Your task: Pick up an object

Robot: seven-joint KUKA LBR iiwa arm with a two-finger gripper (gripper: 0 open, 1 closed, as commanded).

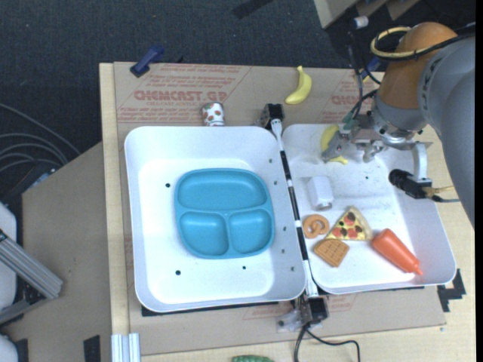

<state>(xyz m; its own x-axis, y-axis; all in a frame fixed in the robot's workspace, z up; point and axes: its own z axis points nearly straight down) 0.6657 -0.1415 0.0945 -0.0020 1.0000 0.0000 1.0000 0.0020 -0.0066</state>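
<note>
Right bin (423,266): arm reaches in from right, bent down, claw (337,148) pinching yellow banana (329,138) at far edge.

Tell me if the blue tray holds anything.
Empty. The blue tray lies in the left bin, and its three compartments show only bare blue.

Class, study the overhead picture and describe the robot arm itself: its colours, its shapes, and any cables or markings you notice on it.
The arm is a thick, rounded grey body with an orange band above the wrist. A yellow cable loops beside the band, and dark cables run along the wrist. Below sits a round silver-grey flange carrying the small metal gripper. No lettering can be made out on it.
</note>
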